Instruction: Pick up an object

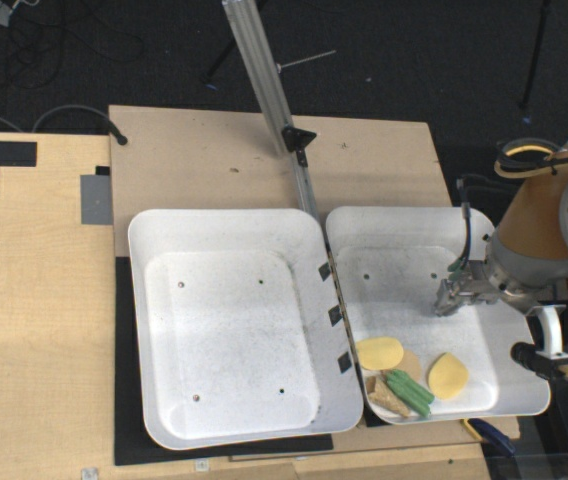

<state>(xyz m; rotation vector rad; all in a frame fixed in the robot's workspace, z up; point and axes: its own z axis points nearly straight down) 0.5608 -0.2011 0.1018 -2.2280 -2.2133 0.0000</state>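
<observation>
Your gripper [451,298] hangs low over the right bin [404,230] near its right wall, and you cannot tell its state from this slant. The objects sit well apart from it along the front rim: two yellow pieces [380,353] [448,375] flanking a green object [409,392]. The left bin [164,230] offers open floor.

No text, label, brand, number or sign can be read anywhere here.
</observation>
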